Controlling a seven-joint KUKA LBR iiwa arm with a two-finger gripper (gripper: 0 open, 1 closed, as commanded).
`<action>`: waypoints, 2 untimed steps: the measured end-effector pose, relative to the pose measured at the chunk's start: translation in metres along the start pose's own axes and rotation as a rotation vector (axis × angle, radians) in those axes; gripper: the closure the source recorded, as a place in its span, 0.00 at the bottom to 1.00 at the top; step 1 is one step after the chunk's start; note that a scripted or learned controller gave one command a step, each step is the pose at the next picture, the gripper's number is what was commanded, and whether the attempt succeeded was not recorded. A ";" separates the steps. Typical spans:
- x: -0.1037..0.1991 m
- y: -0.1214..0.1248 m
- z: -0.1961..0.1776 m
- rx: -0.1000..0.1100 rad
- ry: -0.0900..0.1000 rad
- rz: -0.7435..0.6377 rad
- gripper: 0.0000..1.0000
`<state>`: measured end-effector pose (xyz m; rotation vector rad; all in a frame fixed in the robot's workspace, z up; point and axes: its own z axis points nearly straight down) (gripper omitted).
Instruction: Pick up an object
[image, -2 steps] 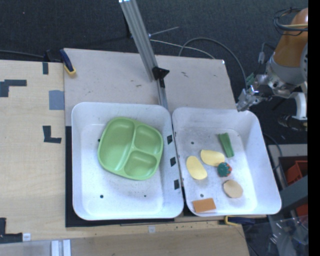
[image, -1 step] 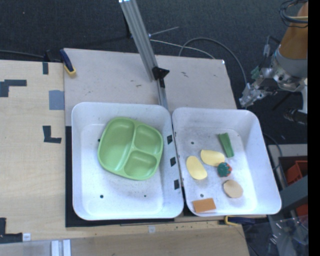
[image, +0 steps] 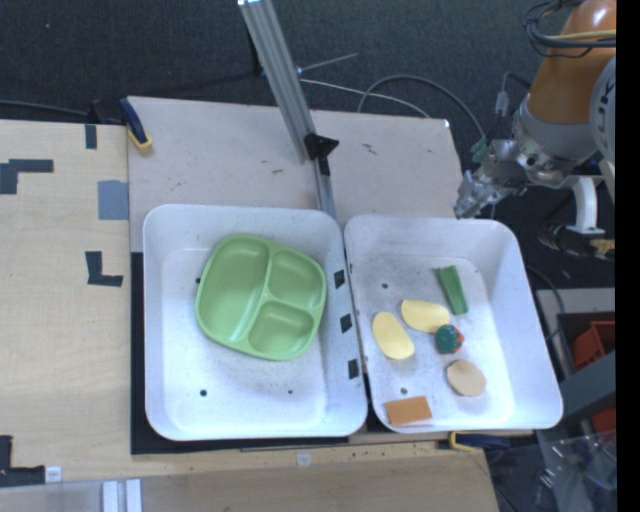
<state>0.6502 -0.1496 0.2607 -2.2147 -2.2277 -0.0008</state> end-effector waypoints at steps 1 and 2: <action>0.057 -0.011 -0.004 0.001 0.002 -0.001 1.00; 0.113 -0.021 -0.007 0.002 0.002 -0.001 1.00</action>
